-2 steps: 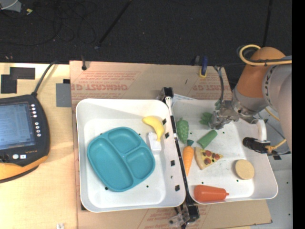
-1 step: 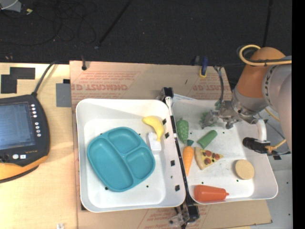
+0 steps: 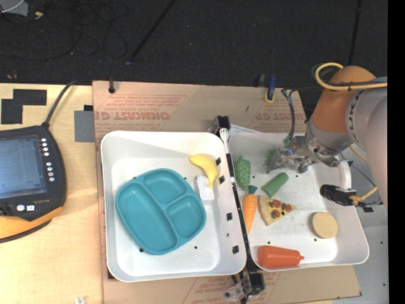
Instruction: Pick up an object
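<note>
Cylinder (image 3: 275, 183), green, lies just below-left of my gripper (image 3: 286, 159) in the right bin (image 3: 354, 249); I cannot tell its grip state (too small). Carrot (image 3: 249, 211) and pizza slice (image 3: 276, 209) sit farther down.

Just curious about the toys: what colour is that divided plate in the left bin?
The divided plastic plate is teal, clearest in the camera view.

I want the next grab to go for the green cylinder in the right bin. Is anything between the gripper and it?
Nothing visible lies between them. The gripper is just above the green cylinder in the picture, over bare bin floor. The pizza slice lies on the cylinder's far side, and the corn cob is off to the left.
</note>
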Available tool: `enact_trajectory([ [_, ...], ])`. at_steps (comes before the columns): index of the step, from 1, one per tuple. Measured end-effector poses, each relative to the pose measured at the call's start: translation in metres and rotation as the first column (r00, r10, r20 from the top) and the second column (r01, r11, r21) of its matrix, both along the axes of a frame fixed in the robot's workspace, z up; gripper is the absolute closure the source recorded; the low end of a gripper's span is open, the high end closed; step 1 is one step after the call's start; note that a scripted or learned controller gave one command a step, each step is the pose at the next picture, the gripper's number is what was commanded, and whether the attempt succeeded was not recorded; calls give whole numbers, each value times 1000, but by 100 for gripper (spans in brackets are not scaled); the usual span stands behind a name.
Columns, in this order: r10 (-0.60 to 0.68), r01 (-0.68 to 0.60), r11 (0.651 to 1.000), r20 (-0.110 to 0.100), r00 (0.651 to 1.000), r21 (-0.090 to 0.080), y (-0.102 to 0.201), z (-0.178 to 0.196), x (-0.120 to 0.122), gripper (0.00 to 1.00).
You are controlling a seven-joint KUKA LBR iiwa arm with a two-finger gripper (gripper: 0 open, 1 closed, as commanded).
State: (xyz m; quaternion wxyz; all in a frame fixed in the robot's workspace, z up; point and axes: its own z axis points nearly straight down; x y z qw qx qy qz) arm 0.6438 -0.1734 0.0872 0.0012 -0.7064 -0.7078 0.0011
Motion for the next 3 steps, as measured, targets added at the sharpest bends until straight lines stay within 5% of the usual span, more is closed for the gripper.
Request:
enact_trajectory([
  [3, 0, 0, 1000, 1, 1000, 0, -1, 1, 0, 0],
])
